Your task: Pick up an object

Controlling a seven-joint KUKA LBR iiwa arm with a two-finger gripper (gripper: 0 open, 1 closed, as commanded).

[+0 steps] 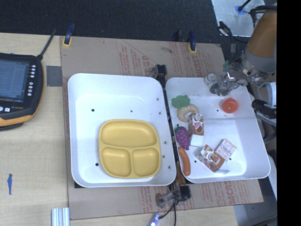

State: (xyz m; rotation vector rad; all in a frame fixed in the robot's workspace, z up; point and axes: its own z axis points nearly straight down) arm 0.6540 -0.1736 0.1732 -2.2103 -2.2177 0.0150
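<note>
While the arm [261,36] reached in from the right, its end effector [221,84] hung over the far edge of the right bin [256,140], just left of a red tomato [229,105] lying on the bin floor. Whether its fingers were spread or closed could not be told from the slanted view, and nothing showed between them. Along the bin's left side lay a green leaf [180,101], a tan pretzel [187,112] touching it from below, a small red-and-white packet [197,125], a purple grape bunch [182,138] and an orange sausage [185,161] near the front corner. Two more packets [216,155] sat together toward the front middle, well apart from the tomato. The left bin [84,102] held a yellow divided tray [130,148] in its near half. Both bins rested on brown cardboard [131,55] on the desk [28,164], and a tablet [19,91] with an orange casing sat at the far left.
</note>
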